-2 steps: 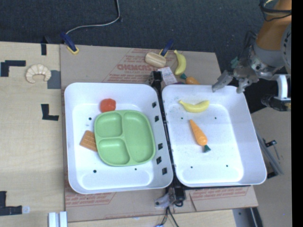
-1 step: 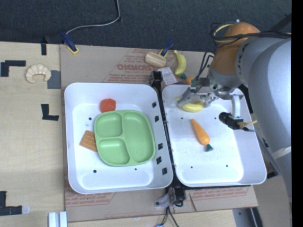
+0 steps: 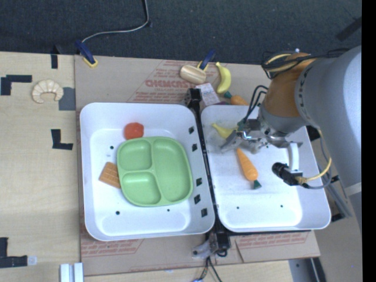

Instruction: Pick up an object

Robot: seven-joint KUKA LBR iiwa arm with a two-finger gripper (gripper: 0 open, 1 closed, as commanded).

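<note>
Hovering over the right bin [image 3: 305,216], gripper [image 3: 230,141] spread at the carrot's [image 3: 248,165] eleven o'clock, needing realignment before closing.

My arm [image 3: 341,98] is smooth grey, ringed by an orange band [image 3: 282,93]. Black and yellow cables loop at its twelve o'clock edge; a black-tipped white fitting [image 3: 292,164] hangs at six.

A croissant [image 3: 47,90] lies on the bench [image 3: 29,175] well left of the left bin [image 3: 94,216], with a black cable [image 3: 143,10] trailing above it.
</note>
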